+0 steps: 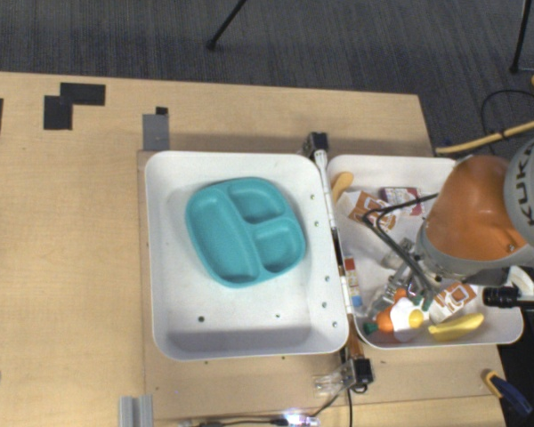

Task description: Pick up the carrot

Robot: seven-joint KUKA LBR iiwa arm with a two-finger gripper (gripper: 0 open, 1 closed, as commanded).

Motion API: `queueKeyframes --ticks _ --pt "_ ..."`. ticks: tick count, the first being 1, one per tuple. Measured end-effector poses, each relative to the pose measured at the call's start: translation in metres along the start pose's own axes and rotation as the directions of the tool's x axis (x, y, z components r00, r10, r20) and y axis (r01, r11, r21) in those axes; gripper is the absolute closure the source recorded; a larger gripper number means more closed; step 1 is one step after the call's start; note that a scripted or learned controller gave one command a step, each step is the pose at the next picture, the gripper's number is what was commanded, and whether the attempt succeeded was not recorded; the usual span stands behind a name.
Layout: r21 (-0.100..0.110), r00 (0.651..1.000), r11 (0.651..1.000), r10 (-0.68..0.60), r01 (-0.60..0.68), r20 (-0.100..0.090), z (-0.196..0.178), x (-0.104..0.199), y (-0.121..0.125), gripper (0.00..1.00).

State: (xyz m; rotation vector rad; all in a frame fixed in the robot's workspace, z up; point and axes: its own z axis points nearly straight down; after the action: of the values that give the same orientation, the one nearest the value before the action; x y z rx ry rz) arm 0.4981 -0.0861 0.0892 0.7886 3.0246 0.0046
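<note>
Arm (481,212) is reaching low into the right bin (507,332), putting the end effector (402,294) just above the carrot (397,314) at the bin's front-left corner. Can't tell how far it's open or if it's gripping anything. Banana (456,326) is lying beside the carrot, crowding it. Teal tray (246,229) is sitting alone in the left bin (240,336), away from the pick.
</note>
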Motion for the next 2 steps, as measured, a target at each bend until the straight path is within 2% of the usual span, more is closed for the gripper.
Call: queueKeyframes --ticks 1,2 --pt "-0.006 1.0 1.0 0.002 -0.002 0.01 -0.0123 -0.003 0.0034 1.0" --pt "0.004 0.988 0.988 0.154 -0.154 -0.007 -0.0044 -0.006 -0.0032 1.0"
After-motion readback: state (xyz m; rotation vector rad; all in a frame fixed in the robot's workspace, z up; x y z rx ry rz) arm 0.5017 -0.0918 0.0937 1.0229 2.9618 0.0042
